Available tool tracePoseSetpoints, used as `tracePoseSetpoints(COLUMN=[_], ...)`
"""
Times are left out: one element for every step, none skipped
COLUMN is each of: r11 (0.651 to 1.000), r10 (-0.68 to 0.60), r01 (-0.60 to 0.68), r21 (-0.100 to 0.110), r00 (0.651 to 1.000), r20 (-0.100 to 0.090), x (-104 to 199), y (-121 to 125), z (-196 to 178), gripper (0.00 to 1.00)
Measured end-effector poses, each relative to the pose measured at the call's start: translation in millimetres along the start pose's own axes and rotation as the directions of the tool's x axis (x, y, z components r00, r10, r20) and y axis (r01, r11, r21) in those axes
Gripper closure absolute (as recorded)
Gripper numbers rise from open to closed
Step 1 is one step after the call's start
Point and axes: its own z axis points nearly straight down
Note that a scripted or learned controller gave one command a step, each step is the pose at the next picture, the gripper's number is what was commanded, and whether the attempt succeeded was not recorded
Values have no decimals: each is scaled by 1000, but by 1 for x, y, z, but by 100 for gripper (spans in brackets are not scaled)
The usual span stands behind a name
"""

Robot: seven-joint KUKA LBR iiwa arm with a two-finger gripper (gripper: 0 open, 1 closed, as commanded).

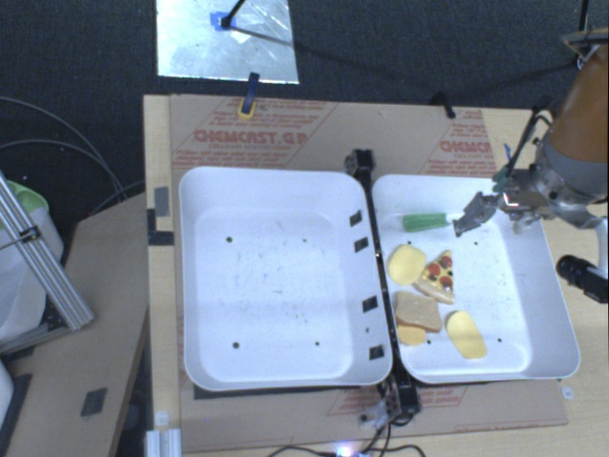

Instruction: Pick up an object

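From my remote seat I log the grey arm with its orange band entering from the right, its two-finger gripper (473,215) low over the upper part of the right-hand shallow white plastic bin (533,293). The dark fingertips sit just beside the right end of a slim green cylindrical toy piece (424,222) that lies flat near the bin's upper left; I cannot tell whether the tips touch it, and I cannot tell whether the hand is open or closed at this resolution. Nothing is visibly lifted between the fingers. Below the green piece I note a cluster: a round yellow disc (406,264), a toy pizza slice with red dots (439,276) touching the disc's right side, a tan bread-like slab (419,310) under them, a small yellow-orange square (411,335) peeking out beneath the slab, and a yellow oval piece (466,334) lower right of the slab. The left-hand white bin (200,284) sits alongside, joined at the black centre divider (373,255). Both bins rest on a brown cardboard sheet with red print (276,127).
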Motion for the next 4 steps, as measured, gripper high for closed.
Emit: tracePoseSetpoints(r11=[1000, 1000, 1000, 1000], r10=[1, -2, -7, 0], r01=[-1, 2, 7, 0], r21=[18, -2, -2, -3], r00=[1000, 1000, 1000, 1000], r20=[-4, 0, -5, -1], x=[21, 27, 118, 113], y=[-22, 12, -65, -63], z=[168, 151, 81, 74], gripper=[0, 0, 0, 100])
